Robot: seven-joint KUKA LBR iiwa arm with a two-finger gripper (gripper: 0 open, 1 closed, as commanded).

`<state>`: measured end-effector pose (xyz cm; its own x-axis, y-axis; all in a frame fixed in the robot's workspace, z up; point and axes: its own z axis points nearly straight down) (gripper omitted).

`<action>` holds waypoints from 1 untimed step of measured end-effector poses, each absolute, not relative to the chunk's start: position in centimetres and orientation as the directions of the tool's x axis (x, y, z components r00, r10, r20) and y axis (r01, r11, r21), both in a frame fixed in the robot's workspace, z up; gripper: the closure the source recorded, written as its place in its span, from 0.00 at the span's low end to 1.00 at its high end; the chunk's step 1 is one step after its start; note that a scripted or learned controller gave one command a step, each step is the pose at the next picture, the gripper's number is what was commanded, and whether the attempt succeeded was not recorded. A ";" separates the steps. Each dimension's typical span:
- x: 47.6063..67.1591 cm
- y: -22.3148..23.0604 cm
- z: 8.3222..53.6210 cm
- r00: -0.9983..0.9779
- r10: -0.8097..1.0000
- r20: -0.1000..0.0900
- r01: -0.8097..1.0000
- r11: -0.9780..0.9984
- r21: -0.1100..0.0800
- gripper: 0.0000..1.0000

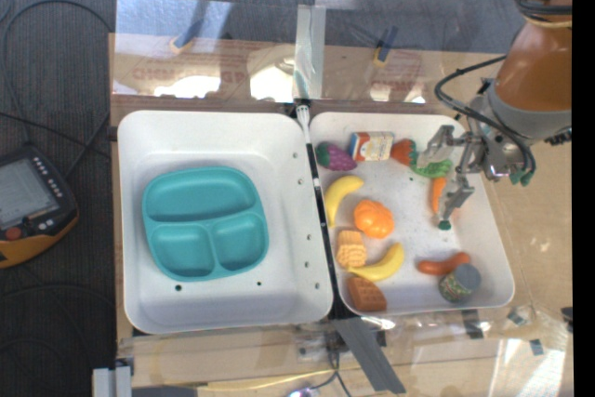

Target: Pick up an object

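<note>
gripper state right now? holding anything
gripper: over the right bin, fingers spread open, nothing seen between them; carrot and green toy lie right beside it.

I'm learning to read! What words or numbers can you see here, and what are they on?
None can be read.
Small can in the right bin: its red and white label is too blurred.
Handheld screen at the left edge: its display is too small.
Teal tray: no writing.
</note>
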<state>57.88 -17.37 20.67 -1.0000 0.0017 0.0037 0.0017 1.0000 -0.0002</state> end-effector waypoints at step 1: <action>55.3 -15.8 9.3 -1.000 -0.002 -0.001 -0.002 1.000 -0.002 0.00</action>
